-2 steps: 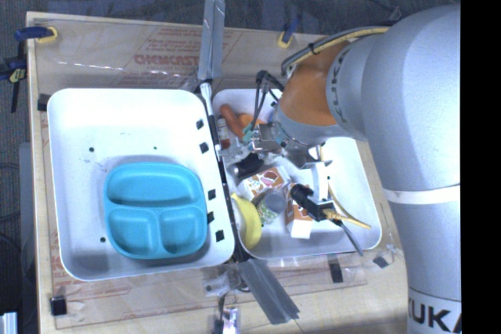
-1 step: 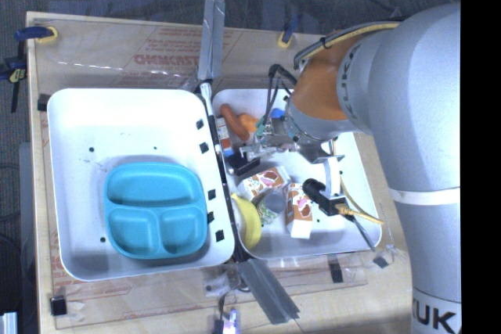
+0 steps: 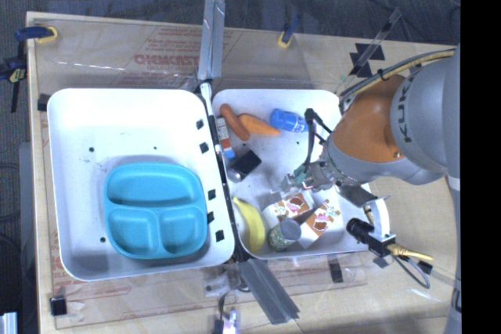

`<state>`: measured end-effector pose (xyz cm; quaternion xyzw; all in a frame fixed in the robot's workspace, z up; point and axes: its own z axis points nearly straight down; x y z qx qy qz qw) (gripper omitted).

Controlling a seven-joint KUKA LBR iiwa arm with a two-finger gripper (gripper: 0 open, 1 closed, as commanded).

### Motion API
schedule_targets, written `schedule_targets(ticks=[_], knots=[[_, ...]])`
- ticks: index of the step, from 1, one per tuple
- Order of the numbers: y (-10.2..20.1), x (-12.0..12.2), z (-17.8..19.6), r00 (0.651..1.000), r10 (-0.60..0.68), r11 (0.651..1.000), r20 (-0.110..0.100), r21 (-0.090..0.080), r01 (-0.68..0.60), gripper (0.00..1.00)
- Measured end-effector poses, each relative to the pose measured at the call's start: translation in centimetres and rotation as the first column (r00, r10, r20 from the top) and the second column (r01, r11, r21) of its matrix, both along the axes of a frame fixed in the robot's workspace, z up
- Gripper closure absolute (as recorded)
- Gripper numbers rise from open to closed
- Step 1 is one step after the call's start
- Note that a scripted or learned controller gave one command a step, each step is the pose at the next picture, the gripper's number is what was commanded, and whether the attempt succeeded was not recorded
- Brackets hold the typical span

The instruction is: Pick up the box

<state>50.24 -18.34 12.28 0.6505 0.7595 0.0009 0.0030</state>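
From here I cannot tell the claw's [image 3: 307,172] state as it hangs over the box [image 3: 304,213] in the right bin [image 3: 329,102], and I worry the crowding banana [image 3: 250,223] spoils the grasp.

In my left bin [image 3: 70,168] a blue three-compartment tray [image 3: 156,209] lay flat. My right bin [image 3: 258,99] held a carrot [image 3: 257,124] beside a brown sausage [image 3: 232,123], with a blue bottle [image 3: 287,120] near them. A black block [image 3: 246,163] lay lower, and a banana [image 3: 250,224] rested at the front.
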Motion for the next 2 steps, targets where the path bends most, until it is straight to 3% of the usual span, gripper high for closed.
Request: schedule_targets(ticks=[1, 2], knots=[[8.3, 4.4, 4.9, 0.980, 0.200, 0.980, -0.007, 0.003, -0.200, 1.00], [12.4, 3.4, 7.2, 0.999, -0.034, 0.999, -0.007, 0.002, 0.034, 1.00]])
